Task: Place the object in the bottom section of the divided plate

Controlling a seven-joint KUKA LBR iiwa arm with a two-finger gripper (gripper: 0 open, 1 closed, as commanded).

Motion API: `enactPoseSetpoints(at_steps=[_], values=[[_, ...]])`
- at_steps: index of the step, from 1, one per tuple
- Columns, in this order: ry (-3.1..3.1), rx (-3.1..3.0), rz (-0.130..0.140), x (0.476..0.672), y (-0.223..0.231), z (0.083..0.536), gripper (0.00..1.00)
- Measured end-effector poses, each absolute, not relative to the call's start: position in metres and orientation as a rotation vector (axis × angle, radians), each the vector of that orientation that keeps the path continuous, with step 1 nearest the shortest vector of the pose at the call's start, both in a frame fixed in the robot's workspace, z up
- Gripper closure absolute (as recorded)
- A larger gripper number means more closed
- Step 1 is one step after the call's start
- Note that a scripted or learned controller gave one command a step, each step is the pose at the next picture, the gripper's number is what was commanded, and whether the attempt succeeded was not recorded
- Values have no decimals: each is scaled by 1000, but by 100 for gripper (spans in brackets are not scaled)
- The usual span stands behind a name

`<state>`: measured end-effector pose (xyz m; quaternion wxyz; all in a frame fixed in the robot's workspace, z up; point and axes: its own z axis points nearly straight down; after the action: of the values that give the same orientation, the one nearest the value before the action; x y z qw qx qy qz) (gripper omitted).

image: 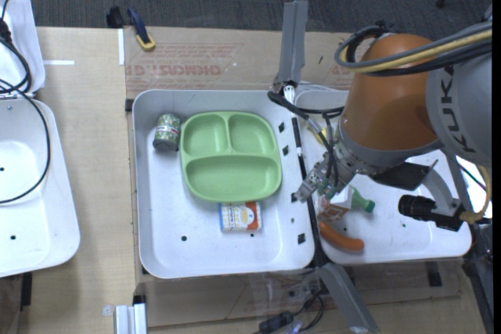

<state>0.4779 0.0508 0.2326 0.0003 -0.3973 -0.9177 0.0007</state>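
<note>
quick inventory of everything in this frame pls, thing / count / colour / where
divided plate: 1, light green, middle of left bin, all three sections bare
small can: 1, green-patterned label, left bin, just left of the plate, lying tilted
small box: 1, white with red and orange print, left bin, just below the plate
left bin: 1, white, centre of bench
right bin: 1, white, under the arm
orange toy food: 1, orange, near edge of right bin, looks like a carrot or hot dog
green item: 1, right bin beside gripper, type unclear
clamp: 1, blue and yellow, far edge of bench
arm: 1, grey with orange band, over right bin
gripper: 1, at the divide between bins
</note>
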Motion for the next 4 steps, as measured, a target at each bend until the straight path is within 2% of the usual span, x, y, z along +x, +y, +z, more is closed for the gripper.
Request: enactPoseSetpoints(at_steps=[1,2,3,4], values=[[-2865,-1282,5,491,144,161,100],[-2900,-1211,3,563,193,202,100],[-2937,-1120,2,590,97,218,100],[-3052,-752,1,588,147,236,100]])
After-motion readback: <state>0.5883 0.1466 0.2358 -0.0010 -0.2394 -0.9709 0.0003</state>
